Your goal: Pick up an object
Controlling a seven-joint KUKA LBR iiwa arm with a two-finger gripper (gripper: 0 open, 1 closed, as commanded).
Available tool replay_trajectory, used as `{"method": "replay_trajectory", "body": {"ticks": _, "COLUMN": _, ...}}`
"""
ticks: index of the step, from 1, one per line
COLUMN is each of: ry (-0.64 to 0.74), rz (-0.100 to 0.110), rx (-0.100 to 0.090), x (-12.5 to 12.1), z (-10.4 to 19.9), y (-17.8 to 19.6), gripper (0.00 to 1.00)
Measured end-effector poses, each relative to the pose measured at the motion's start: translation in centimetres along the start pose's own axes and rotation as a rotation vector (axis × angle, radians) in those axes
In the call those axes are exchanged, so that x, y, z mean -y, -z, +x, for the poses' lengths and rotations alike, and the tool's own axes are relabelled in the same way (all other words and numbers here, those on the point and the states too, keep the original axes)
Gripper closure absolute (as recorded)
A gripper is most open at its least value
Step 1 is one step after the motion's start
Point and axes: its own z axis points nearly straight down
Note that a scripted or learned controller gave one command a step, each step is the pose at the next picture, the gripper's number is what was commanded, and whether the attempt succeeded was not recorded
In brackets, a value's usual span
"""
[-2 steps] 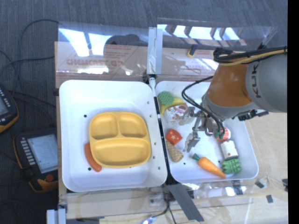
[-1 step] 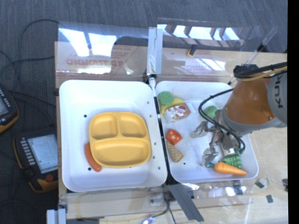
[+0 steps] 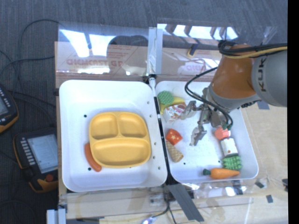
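Over the right bin, the gripper hangs with its fingers spread and nothing between them. The red strawberry toy lies just to its left on the bin floor, nearest of the toys; the waffle cone sits just nearer than that.

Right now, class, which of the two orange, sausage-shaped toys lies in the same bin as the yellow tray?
The hot dog, lying against the yellow tray at its left edge in the left bin. The carrot, with its green top, lies in the right bin.
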Motion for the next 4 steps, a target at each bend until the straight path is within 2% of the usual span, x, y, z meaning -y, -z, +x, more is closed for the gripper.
{"method": "replay_trajectory", "body": {"ticks": 1, "ry": 0.178, "rz": 0.001, "rx": -0.001, "x": 10.1, "z": -7.6, "y": -1.2, "gripper": 0.0}}
{"method": "replay_trajectory", "body": {"ticks": 2, "ry": 0.188, "rz": -0.003, "rx": 0.003, "x": 2.0, "z": -8.3, "y": -2.1, "gripper": 0.0}}
{"method": "replay_trajectory", "body": {"ticks": 3, "ry": -0.256, "rz": 0.005, "rx": 0.016, "x": -0.5, "z": -5.8, "y": -2.3, "gripper": 0.0}}
{"method": "replay_trajectory", "body": {"ticks": 4, "ry": -0.106, "rz": 0.001, "rx": -0.002, "x": 5.6, "z": 1.4, "y": 0.4, "gripper": 0.0}}
